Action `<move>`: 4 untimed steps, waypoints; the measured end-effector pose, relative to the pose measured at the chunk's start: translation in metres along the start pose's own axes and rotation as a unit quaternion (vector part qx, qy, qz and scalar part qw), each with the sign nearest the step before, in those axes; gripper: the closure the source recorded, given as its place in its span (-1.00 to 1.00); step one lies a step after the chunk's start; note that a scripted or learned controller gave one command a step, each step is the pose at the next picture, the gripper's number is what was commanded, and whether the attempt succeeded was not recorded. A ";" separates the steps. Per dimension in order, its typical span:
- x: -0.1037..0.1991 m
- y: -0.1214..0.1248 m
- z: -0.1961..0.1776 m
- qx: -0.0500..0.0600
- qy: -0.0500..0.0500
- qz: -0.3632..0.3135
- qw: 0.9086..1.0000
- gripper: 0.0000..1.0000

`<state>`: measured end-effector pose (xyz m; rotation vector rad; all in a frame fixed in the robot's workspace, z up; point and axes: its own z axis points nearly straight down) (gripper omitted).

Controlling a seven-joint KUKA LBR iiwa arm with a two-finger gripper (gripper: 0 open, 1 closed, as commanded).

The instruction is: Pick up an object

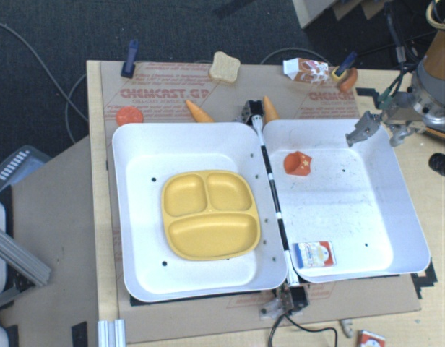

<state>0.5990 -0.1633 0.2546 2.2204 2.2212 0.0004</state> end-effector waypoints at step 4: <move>0.147 0.014 0.069 0.000 0.001 -0.001 1.000 1.00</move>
